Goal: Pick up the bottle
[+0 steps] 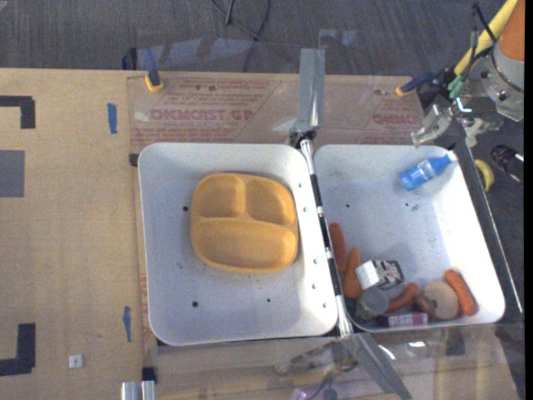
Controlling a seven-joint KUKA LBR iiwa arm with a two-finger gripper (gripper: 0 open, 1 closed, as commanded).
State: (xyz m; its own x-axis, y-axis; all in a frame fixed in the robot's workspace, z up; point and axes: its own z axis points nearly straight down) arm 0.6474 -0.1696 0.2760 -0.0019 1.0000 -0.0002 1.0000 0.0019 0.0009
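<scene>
**Bottle lies free in the right bin, gripper above its upper right corner**

You have the bottle (426, 172) lying on its side in the upper right part of the right bin (366, 182), slanted so that its pale end points toward the upper right and touches or nearly touches the bin's wall. Nothing grips it.

Your gripper (440, 122) sits at the upper right of the frame, just outside the bin's upper right corner and a little above the bottle. Its fingers look spread with nothing between them, though they are small and partly lost among cables.

Along the lower edge of the same bin you see a cluster: two carrots (343, 261) by the left wall, a small white box (379, 272), a pale rounded lump (439, 298) and another orange piece (460, 292) toward the lower right corner.

In the left bin (166, 290) a yellow tray (244, 222) with three compartments lies near the middle, slightly toward the top.
</scene>
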